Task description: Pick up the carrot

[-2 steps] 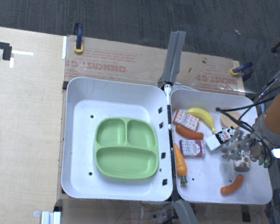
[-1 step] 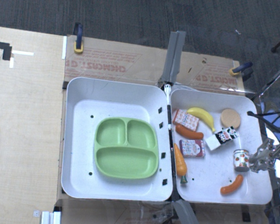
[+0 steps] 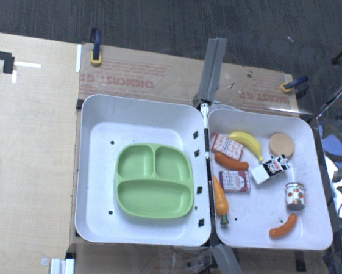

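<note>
Come down across the carrot (image 3: 220, 199), tight against the right bin's (image 3: 306, 241) left wall; end effector state unknowable.

Glossy plastic carrot (image 3: 220, 198); smooth white plastic bins (image 3: 88, 216).

You can read one text: red mirrored lettering, roughly "CHEMCO", on the cardboard sheet (image 3: 142, 73) directly behind the left bin (image 3: 89, 155); other labels remain illegible.
</note>
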